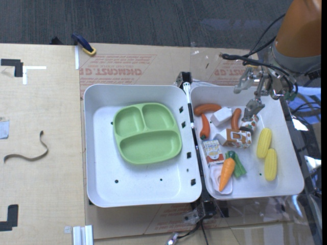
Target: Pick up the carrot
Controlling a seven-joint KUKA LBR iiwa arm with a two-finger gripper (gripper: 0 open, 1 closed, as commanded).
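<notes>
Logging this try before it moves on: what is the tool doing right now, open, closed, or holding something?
Tool: above the right bin, open or closed cannot be told; nothing seen in it. Carrot lies in that bin.

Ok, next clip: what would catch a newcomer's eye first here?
Probably the light green three-compartment plastic plate, sitting alone in the left white bin. Next, the toy food crowding the right white bin: the orange carrot with green top near its front edge and two yellow corn cobs to its right, with the gripper hanging over the back.
</notes>
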